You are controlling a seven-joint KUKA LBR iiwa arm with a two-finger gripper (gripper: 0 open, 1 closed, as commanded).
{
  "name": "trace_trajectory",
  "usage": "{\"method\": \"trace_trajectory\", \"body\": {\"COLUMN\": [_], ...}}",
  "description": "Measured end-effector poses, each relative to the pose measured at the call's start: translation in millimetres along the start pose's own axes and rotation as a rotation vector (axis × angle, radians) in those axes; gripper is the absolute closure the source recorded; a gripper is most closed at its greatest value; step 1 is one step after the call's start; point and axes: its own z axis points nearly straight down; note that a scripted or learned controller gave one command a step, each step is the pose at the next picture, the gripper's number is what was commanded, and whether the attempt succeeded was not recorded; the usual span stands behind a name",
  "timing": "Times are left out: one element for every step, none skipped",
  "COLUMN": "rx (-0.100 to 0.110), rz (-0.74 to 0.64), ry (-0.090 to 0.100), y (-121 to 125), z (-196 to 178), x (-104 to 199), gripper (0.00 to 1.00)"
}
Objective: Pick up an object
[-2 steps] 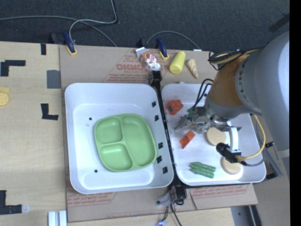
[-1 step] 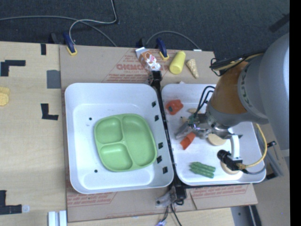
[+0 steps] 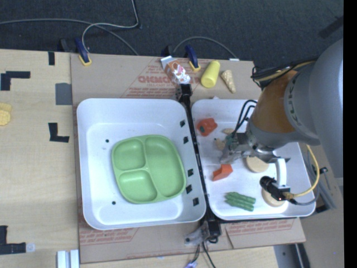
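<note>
1. Gripper [image 3: 230, 149] sits low in the right-hand shallow white bin [image 3: 304, 149], roughly mid-bin, on the end of the grey arm with the orange band [image 3: 279, 113] coming in from the right.
2. Jaw state: cannot tell. The tip is a small dark cluster, too blurred to resolve, and nothing is visibly caught in it.
3. Nearest candidate: small orange-red wedge-shaped block [image 3: 222, 172]. It lies just below the gripper tip and slightly left, close but apart as far as I can see. Long axis looks tilted, running lower-left to upper-right.
4. Second candidate: rounder orange-red lump [image 3: 206, 127], up and to the left of the tip, near the bin's left wall. Farther off than the wedge.
5. Third: green bumpy pod-shaped piece [image 3: 240, 200], near the bin's front edge, well below the tip. Long axis runs left-right with a slight downward slant to the right.
6. Pale tan round disc [image 3: 256, 164] sits just right of the tip, partly under the wrist hardware.
7. Judgement: the wedge is the likely pick. The move turns on a short shift toward the front of the bin and closing across the wedge's short axis.
8. Green divided plastic plate [image 3: 148, 168] in the left white bin [image 3: 89, 149] is well apart, not relevant.
</note>
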Motion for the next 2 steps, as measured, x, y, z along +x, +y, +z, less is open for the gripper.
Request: {"method": "trace_trajectory", "body": {"rx": [0.0, 0.002], "rz": [0.0, -0.001], "ry": [0.0, 0.003], "y": [-0.1, 73.0], "z": [0.1, 10.6], "x": [0.0, 4.1], "gripper": [0.0, 0.0]}}
